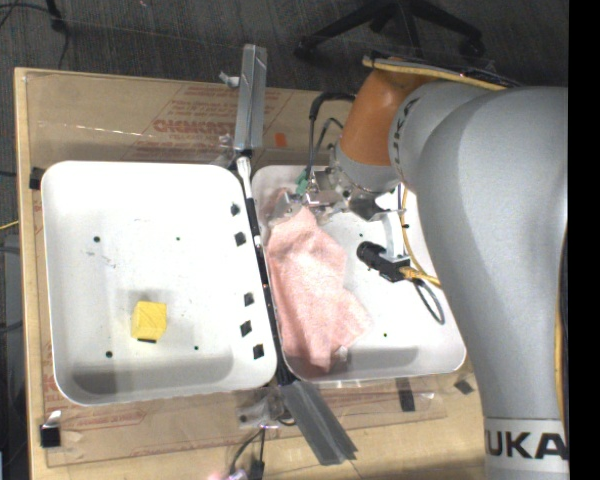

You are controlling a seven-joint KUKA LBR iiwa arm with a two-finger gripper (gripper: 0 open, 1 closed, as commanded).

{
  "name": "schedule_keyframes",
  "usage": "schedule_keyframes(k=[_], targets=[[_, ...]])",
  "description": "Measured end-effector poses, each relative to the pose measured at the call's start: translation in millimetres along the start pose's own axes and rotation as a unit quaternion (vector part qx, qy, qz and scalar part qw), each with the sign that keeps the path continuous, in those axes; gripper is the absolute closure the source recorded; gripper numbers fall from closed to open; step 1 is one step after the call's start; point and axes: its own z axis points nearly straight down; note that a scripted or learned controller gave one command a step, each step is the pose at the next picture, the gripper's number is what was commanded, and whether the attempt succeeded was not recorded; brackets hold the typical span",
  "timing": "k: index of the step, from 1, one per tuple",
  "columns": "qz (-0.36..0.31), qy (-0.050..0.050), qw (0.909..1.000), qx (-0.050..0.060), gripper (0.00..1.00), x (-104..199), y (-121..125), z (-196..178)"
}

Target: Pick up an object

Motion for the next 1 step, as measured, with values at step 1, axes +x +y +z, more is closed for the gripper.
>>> schedule_keyframes(k=[1], targets=[[-0.003,0.000,1.0000,0.001,1.00,0.8,0.4,-9.9]])
